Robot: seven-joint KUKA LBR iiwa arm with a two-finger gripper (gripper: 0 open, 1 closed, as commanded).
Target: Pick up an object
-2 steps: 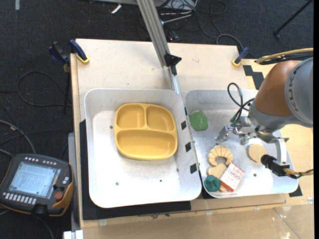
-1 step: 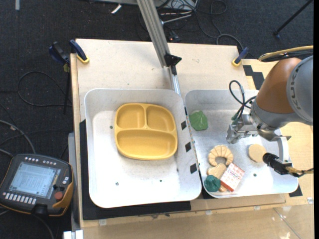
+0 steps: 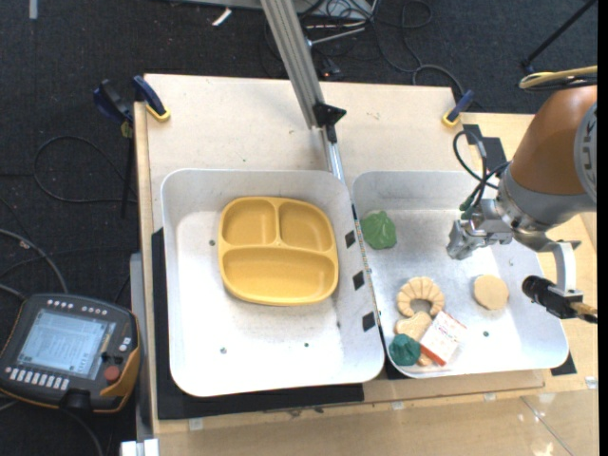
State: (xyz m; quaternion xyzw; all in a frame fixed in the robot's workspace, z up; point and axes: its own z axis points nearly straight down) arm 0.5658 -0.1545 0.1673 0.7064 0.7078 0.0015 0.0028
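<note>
A: Where's your gripper (image 3: 463, 240) now?

B: Over the right bin (image 3: 532, 354), up and left of the tan round piece (image 3: 491, 292). You can't tell from here whether it's spread or closed, and nothing shows in it.

A: And the rest?

B: The pretzel (image 3: 420, 295) lies left of that piece, the red-and-white packet (image 3: 443, 338) below-left, the green lump (image 3: 378, 229) far left.

A: Risks?

B: Descend where you are and you'll likely hit bare floor; drift toward the pretzel and you may nudge the cluster instead of gripping
</note>
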